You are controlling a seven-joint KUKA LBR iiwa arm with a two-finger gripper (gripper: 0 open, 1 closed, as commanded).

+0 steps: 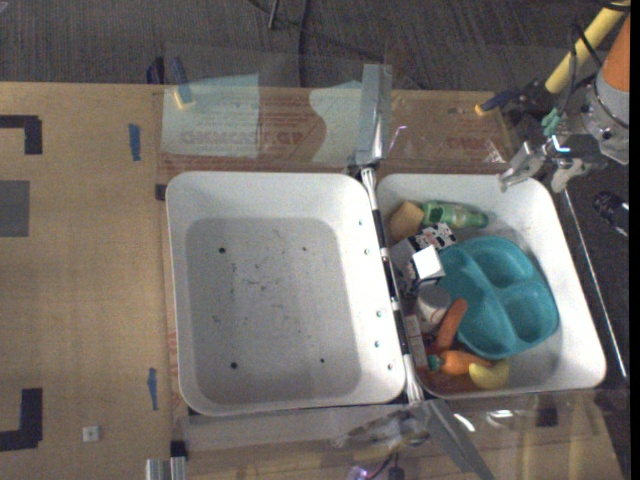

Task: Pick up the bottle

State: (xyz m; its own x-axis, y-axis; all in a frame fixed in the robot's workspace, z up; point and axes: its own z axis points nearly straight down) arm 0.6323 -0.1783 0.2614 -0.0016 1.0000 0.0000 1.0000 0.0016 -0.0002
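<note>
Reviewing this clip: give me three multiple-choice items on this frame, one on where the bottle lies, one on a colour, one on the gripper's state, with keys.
1. Where does the bottle lie?
A. In the left bin
B. Near the far wall of the right bin
C. On the bench outside both bins

2. What colour is the divided tray?
A. Teal
B. Red
C. White

3. How is the gripper placed?
A. Clamped on the bottle
B. Pressed into the left bin
C. Above the right bin's far right corner, holding nothing

Key: 1 B, the green bottle rests on its side by the far wall. 2 A, the tray is plainly teal. 3 C, nothing sits between its fingers.
</note>
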